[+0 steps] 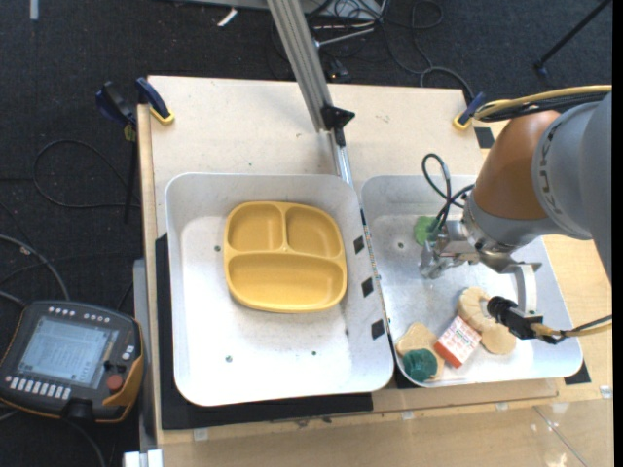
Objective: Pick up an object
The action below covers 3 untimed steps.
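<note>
**Operator:** Report the layout, largest item first.

**Technician:** The worktop (243, 115) is carrying two white bins. The left bin (195, 358) is holding a yellow divided tray (285, 257) near its centre. The right bin (389, 202) is sitting just beside it at 3 o'clock. The arm (531, 178) is reaching in from 3 o'clock and is covering the upper half of the right bin.

**Operator:** Hand status?

**Technician:** The hand (435, 261) is pointing down into the right bin, near that bin's centre. Whether it is released or clenched cannot be told; nothing is showing between its tips.

**Operator:** Objects available for picking?

**Technician:** A green object (424, 229) is lying just beside the hand at 12 o'clock, partly hidden. At 5 o'clock from the hand, several tan pieces (477, 306) are clustering with a red-and-white packet (458, 341) and a dark green ball (421, 363), all resting near the bin's lower rim.
</note>
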Available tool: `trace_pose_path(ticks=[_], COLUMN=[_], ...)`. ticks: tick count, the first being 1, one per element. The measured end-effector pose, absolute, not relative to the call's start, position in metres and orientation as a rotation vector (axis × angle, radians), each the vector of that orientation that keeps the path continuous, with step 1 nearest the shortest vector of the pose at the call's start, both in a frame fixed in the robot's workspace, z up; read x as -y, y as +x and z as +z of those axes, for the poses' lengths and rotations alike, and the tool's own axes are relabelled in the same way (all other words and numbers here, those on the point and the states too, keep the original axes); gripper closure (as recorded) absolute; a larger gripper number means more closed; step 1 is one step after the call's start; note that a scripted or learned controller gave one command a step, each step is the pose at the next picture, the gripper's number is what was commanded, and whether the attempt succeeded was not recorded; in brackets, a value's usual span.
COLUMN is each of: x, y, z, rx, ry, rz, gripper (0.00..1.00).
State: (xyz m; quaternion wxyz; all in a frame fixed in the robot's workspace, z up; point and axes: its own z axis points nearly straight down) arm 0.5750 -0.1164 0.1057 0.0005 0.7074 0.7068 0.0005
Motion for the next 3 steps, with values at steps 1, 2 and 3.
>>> trace_pose_path(ticks=[1,2,3], x=[0.113,0.117,0.111], y=[0.585,0.578,0.588], z=[0.164,0.213,0.271], rx=[-2.221,-2.220,-2.221], ry=[2.214,2.216,2.213], rz=[0.006,0.005,0.006], gripper=[1.00,1.00,1.00])
